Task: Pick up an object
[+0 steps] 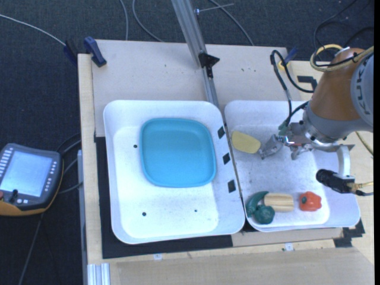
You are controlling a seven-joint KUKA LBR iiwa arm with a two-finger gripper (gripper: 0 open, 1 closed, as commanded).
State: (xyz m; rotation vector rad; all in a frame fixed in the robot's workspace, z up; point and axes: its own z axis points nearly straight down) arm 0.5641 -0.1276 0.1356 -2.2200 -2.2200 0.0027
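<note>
Yellow piece: light, smooth, take it across the narrow side

Your gripper (285,148) hangs in the right bin (255,177), fingers spread and holding nothing. Just to their left lies the yellow piece (245,142), likely hard, light and slippery. Farther off, along the front wall, sit a green piece (260,208), a roll (279,202) and a red pepper (309,201).

Robotics lab: grey-and-orange industrial arm (341,97) working over plywood bench (154,70), loose black cables (127,8) trailing across dark carpet, handheld teach pendant (27,180) lying alongside.
</note>
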